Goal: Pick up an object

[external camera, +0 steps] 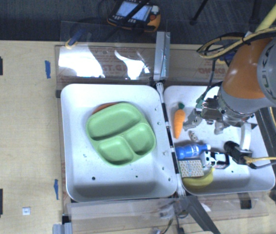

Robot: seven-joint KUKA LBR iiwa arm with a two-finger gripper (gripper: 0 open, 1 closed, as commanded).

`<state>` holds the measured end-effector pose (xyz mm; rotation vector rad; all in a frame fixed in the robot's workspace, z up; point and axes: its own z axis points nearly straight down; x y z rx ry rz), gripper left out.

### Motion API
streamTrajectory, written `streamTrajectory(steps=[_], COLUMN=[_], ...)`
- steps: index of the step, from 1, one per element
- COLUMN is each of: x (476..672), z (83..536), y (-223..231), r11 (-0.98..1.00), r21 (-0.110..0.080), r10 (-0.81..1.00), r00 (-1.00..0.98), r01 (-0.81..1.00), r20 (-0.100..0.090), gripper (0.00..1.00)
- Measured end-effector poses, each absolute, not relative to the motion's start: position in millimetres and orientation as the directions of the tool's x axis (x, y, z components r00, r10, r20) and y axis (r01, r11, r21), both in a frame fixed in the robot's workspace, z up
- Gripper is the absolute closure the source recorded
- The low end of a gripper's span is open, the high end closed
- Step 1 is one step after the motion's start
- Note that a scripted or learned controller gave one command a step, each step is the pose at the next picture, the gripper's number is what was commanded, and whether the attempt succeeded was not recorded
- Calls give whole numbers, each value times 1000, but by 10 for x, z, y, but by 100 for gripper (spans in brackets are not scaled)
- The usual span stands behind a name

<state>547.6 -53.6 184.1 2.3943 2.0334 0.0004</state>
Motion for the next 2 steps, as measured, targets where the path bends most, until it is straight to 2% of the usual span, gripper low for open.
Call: streamTrajectory(steps=[2], x=[5476], z=[1841], y=[-536], r11=[-162], r21=[0], r10=[987], r00=[162], r01=[987], r20=[0], gripper=[0])
